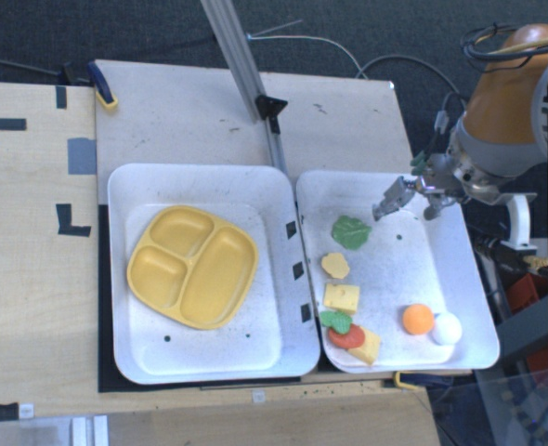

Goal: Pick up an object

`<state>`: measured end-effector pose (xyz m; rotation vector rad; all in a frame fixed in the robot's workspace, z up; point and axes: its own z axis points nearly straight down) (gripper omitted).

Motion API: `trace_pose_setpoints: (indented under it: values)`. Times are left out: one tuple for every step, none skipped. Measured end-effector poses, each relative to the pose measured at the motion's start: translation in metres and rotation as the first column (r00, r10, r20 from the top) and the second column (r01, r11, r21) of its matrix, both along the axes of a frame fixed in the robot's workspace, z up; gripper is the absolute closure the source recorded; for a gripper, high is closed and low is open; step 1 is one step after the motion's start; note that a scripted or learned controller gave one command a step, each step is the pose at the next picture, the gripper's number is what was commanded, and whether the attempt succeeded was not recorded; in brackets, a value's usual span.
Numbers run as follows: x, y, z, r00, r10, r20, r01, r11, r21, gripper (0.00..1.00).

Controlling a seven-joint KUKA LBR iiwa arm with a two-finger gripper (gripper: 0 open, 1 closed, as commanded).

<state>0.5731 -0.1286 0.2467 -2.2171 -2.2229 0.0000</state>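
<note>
My gripper (411,203) hangs over the far right part of the right bin (460,249), its two fingers spread open with nothing between them. A green leafy piece (350,232) lies just left of and below it. Further toward the front lie a yellow round piece (335,266), a yellow block (342,297), a red and green piece (341,331) on a yellow wedge (366,347), an orange ball (418,319) and a white ball (447,329).
The left bin (125,193) holds a yellow divided plate (192,265). A slanted metal pole (235,45) stands behind the bins. A cable (376,63) runs across the bench top behind the right bin.
</note>
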Motion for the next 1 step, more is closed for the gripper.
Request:
trace_pose_setpoints:
  values:
    - [0.0399,0.0587,-0.0505,1.000,0.004,-0.002,-0.004,1.000,-0.001,0.00]
